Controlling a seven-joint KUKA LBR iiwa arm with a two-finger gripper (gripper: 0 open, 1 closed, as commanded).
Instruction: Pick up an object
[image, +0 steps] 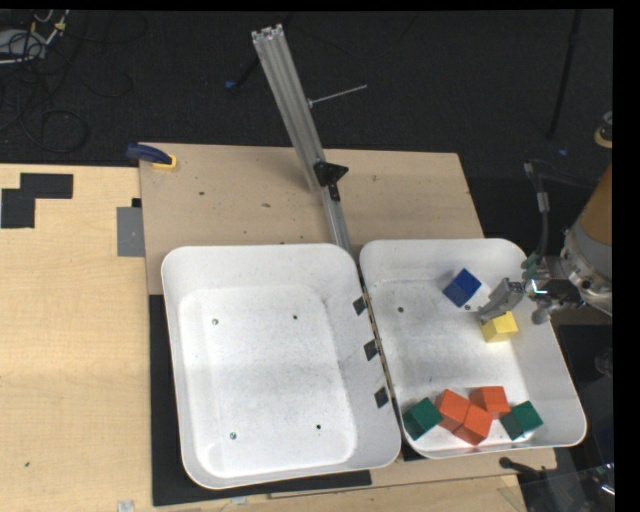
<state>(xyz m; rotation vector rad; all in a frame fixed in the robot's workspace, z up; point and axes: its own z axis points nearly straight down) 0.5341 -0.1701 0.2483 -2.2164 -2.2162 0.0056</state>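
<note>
While arm (590, 240) reaches from right, claw (497, 306) hangs over yellow block (500, 327).

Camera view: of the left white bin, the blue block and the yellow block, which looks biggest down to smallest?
1. Left white bin, by far.
2. Blue block.
3. Yellow block, though it looks close to the blue one, so that ranking is unsure.
</note>
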